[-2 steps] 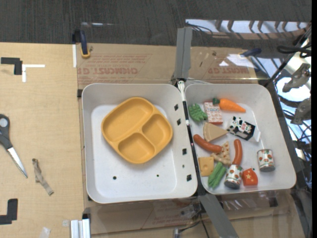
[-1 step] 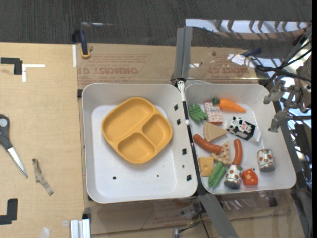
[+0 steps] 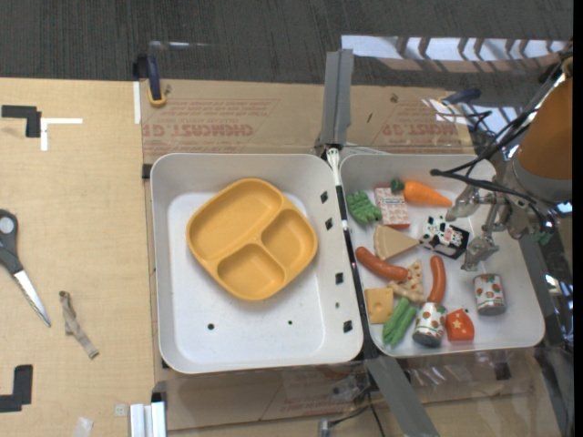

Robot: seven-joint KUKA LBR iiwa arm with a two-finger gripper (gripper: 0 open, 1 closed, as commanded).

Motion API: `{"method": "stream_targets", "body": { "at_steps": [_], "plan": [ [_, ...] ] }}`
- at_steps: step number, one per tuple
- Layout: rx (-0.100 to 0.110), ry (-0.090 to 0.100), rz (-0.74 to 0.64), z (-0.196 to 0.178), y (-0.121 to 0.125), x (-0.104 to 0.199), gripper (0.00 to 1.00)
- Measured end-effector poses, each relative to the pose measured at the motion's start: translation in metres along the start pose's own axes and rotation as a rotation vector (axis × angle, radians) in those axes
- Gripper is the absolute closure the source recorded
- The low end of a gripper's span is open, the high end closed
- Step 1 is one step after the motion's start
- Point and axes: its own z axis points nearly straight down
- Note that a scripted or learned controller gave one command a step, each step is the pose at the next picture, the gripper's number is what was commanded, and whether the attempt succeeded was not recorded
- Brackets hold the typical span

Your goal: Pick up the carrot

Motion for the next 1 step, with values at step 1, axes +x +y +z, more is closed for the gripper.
{"method": "stream_targets", "body": {
  "at_steps": [1],
  "plan": [
    [0.001, -0.004, 0.094, -0.2024, -0.0017, -0.0706, 0.0]
  ]
}}
